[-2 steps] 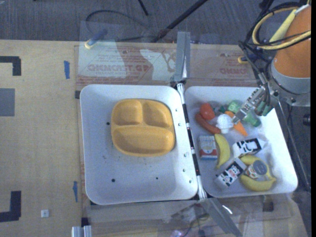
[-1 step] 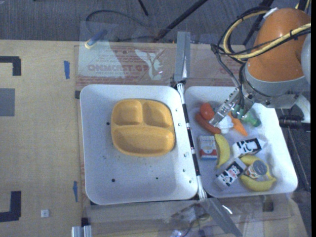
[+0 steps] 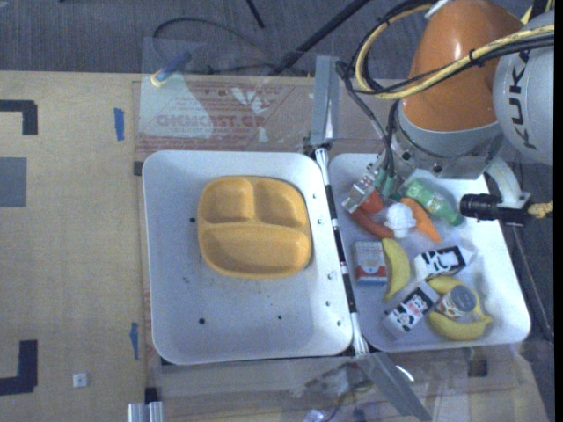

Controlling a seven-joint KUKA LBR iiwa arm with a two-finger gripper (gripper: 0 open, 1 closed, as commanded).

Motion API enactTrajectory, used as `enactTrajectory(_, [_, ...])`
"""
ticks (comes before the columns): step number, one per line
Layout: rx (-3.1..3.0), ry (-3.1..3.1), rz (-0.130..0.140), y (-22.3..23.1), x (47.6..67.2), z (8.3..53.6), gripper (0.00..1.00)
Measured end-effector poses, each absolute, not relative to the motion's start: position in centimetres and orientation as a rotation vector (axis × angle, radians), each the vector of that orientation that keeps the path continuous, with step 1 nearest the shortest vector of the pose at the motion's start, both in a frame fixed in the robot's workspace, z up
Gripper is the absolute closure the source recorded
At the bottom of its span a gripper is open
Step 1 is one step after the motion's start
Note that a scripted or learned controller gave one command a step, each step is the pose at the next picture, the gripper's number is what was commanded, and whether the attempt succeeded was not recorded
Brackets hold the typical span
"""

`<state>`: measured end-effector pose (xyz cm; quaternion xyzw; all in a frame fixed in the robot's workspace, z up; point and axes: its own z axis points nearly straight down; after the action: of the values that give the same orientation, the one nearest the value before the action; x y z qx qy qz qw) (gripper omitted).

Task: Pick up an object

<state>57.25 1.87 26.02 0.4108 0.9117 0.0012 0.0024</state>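
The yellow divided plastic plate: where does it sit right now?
The yellow divided plastic plate lies in the left white bin, toward its upper middle, apart from the toy food crowding the right white bin.

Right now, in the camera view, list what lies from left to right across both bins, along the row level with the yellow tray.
Left bin → yellow tray → small carton → banana → black-and-white box → right bin's far rim.
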Motion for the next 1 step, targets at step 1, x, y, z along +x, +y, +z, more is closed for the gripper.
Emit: enactTrajectory(1, [0.834, 3.019, 0.001, -9.4, 58.41, 35.8, 1.0])
